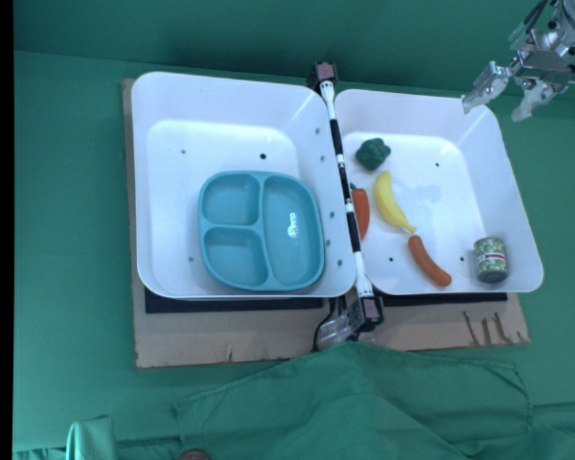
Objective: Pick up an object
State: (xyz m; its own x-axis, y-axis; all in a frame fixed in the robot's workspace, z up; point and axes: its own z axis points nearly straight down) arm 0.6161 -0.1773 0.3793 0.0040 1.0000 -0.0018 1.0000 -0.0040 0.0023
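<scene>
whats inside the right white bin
The shallow right white bin holds a dark green broccoli piece, a yellow banana, an orange carrot, a reddish sausage and a small green-labelled jar. Nothing covers them; whatever lies beneath each stays hidden.

Teal divided plate (261,230) in left bin (163,103); green cloth (67,209) beneath.

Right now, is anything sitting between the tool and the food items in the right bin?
Nothing visible does. The tool hangs open above the right bin at its far right corner. The broccoli, banana, carrot, sausage and jar lie uncovered and apart from each other.
</scene>
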